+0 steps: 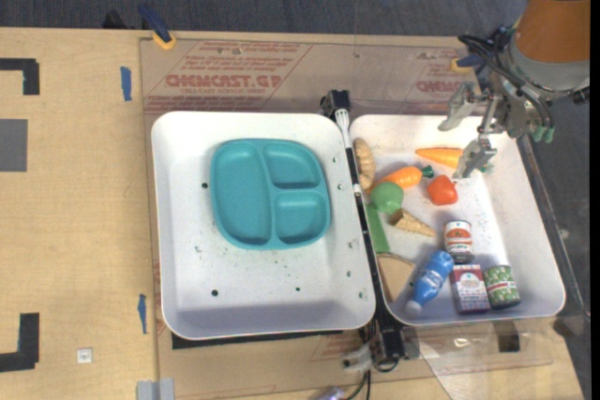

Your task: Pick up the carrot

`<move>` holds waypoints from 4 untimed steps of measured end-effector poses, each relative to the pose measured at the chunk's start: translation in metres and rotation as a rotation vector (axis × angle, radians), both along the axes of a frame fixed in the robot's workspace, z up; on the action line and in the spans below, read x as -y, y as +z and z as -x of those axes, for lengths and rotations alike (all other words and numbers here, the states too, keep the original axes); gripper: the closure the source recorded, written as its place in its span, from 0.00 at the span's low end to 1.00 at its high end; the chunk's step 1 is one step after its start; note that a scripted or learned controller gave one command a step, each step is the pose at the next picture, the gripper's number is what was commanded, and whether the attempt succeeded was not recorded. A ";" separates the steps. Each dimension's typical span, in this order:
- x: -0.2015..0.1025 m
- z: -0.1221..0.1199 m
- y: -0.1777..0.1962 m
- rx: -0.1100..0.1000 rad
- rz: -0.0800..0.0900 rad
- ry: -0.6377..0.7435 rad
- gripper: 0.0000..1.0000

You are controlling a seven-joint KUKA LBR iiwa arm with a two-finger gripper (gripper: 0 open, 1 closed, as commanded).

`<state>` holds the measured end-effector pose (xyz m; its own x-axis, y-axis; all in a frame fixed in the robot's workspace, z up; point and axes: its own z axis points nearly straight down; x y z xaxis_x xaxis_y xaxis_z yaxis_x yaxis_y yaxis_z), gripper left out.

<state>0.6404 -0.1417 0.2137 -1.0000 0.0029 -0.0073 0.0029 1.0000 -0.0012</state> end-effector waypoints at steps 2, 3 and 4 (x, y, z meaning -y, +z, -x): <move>0.000 0.000 -0.125 0.001 -0.004 -0.202 0.00; -0.001 -0.004 -0.110 0.016 -0.002 -0.200 1.00; -0.001 -0.003 -0.111 0.013 -0.002 -0.200 0.00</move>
